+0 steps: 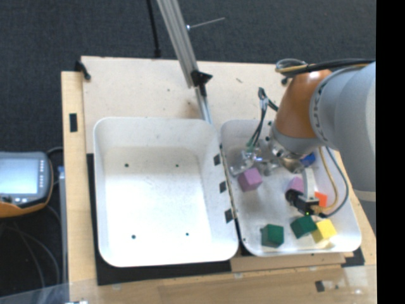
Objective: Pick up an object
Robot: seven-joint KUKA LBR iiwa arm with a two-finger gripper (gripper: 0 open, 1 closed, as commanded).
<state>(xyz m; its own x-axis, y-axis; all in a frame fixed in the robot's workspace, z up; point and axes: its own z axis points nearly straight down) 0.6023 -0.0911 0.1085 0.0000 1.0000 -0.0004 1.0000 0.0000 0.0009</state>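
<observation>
My gripper (250, 163) hangs low over the left part of the right bin (231, 132), at the end of the grey arm with the orange band (297, 106). A purple cube (250, 180) sits directly beneath it, touching or nearly touching the gripper's tip. I cannot tell whether the cube is held. Further right, a pink-purple block (295, 185) lies partly behind the arm's cables, next to a small orange piece (321, 199). A blue piece (308, 160) peeks out under the wrist.
Two green cubes (273, 235) (303, 227) and a yellow cube (326, 230) lie along the right bin's front edge. The left bin (101, 170) adjoins the right one. A slanted metal pole (180, 37) rises behind the bins. A grey device (22, 176) sits off the bench at left.
</observation>
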